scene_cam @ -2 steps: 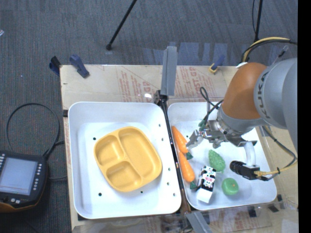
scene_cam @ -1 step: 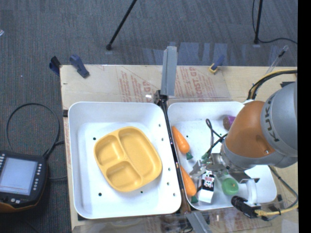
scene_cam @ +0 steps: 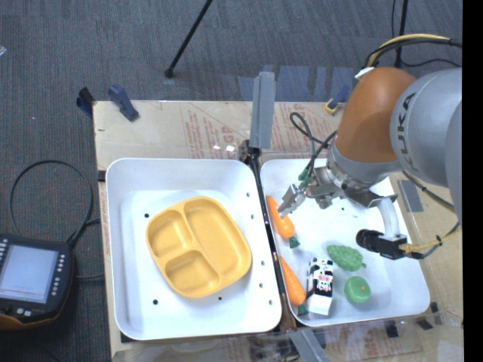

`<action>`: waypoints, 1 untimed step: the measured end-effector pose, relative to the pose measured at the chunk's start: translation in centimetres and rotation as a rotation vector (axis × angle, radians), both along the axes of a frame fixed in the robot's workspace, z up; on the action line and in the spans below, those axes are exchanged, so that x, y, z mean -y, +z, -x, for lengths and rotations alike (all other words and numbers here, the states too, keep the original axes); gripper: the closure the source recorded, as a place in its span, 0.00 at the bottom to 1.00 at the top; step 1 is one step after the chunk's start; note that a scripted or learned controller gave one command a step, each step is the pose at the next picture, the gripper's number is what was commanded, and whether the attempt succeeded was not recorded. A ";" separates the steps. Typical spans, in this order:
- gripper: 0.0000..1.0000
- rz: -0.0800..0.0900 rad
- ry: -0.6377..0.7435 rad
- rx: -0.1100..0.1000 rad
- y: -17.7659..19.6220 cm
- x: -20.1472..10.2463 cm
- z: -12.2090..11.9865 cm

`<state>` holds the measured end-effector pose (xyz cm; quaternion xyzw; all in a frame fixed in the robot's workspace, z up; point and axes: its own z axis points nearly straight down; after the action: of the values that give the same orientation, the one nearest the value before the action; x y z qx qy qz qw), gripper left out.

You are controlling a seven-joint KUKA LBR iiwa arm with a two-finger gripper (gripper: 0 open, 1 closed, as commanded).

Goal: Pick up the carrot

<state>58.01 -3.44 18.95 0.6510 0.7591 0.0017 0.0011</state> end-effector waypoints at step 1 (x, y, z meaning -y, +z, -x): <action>0.00 0.000 -0.056 -0.008 0.7 -3.4 1.6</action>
<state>56.38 -0.09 19.64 0.6721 0.7405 -0.0010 -0.0019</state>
